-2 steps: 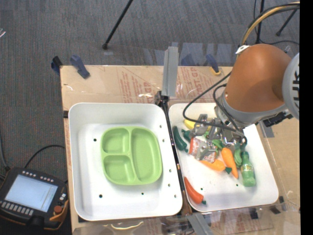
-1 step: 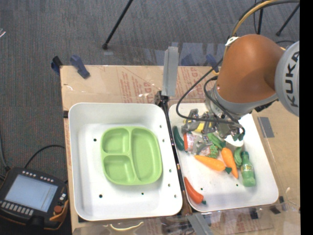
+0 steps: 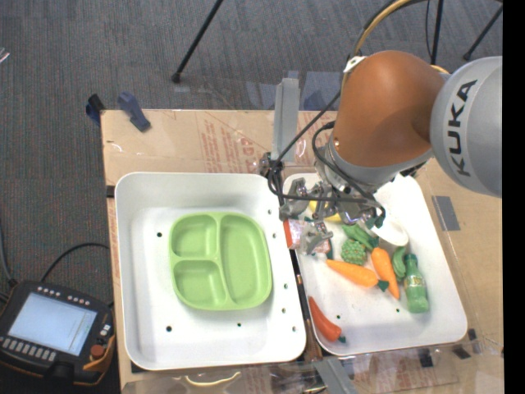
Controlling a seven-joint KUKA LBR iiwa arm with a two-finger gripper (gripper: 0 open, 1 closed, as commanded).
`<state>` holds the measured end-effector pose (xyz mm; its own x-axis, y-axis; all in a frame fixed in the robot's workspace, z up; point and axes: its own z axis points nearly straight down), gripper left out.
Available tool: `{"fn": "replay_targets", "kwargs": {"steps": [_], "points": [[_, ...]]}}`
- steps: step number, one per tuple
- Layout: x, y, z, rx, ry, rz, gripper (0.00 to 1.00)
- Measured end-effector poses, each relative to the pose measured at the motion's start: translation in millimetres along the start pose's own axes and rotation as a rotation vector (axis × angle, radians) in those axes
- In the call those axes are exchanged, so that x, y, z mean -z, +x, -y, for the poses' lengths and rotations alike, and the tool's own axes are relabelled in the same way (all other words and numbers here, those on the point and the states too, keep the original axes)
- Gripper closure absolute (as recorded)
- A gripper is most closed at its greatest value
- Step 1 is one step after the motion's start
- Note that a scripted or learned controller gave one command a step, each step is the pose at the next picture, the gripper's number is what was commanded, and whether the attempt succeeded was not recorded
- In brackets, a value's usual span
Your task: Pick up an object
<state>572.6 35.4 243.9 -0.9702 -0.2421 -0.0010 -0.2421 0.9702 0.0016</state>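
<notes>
One arm, so there's no choosing here: the gripper [image 3: 316, 235] hangs at the upper-left corner of the right bin [image 3: 439, 302], and the toy food pile sits just down and to the right of it. Closest pick looks like the orange carrot [image 3: 353, 272], long axis running left-to-right with a slight downward tilt. Can't tell whether the gripper is released or clenched, too much clutter around it. The green plate [image 3: 220, 260] is over in the left bin [image 3: 135, 302]

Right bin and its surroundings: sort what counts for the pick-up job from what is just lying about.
For the job:
- gripper above the right white bin
- two orange toy carrots
- green toy bottle
- red-orange toy pepper

Lying about:
- light green divided plastic plate
- grey pendant with a screen
</notes>
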Motion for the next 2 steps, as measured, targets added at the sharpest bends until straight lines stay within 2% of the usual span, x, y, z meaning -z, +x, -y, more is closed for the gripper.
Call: {"fn": "replay_targets", "kwargs": {"steps": [1,2], "points": [[10,-1,0,0.0,0.0,0.003,1.0],[19,-57,28,0.207,0.0,0.002,1.0]]}}
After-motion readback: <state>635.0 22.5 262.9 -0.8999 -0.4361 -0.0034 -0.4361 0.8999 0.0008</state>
